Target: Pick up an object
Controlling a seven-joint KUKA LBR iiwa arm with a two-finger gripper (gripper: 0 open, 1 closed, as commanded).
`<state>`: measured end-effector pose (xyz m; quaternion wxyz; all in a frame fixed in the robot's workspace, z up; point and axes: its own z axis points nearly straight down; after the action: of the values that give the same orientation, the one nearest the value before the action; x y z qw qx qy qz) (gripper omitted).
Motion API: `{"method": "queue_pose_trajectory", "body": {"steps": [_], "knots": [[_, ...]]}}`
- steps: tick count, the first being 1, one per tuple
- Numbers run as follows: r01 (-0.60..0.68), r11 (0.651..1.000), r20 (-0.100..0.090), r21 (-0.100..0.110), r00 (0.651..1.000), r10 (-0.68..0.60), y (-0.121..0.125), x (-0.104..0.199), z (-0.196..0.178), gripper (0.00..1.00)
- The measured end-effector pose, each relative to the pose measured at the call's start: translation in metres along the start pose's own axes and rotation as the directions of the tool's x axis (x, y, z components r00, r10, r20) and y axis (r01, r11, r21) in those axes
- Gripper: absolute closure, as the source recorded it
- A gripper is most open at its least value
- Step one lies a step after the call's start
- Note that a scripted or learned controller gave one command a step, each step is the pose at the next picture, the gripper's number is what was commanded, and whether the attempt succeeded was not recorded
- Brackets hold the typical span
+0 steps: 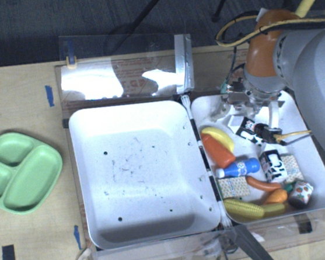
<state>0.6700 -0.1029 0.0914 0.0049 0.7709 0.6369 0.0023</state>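
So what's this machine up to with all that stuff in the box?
A grey robot arm reaches from the right over the right bin, which holds toy food: a banana, a corn cob, a blue bottle. Its gripper hangs over the bin's far end, and nothing shows between its fingers. The left bin lies beside it.

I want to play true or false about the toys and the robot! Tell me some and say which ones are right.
1. The green plate sits inside the left bin. False: it lies on the bench, left of both bins.
2. The banana is in the right bin. True.
3. The blue bottle stands upright. False: it lies on its side.
4. The corn cob lies near the right bin's front edge. True.
5. The gripper is over the left bin. False: it is over the right bin.
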Motion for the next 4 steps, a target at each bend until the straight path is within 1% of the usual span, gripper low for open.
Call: {"method": "queue_pose_trajectory", "body": {"steps": [1, 2, 3, 4], "knots": [[0.325, 0.946, -0.003, -0.005, 0.946, -0.325, -0.039, -0.003, 0.000, 0.00], [0.302, 0.953, -0.006, 0.004, 0.953, -0.302, -0.090, -0.016, 0.004, 0.00], [0.415, 0.910, -0.007, 0.007, 0.910, -0.415, -0.148, 0.008, -0.095, 0.00], [0.426, 0.905, -0.007, 0.006, 0.905, -0.425, -0.116, -0.018, -0.020, 0.00]]}}
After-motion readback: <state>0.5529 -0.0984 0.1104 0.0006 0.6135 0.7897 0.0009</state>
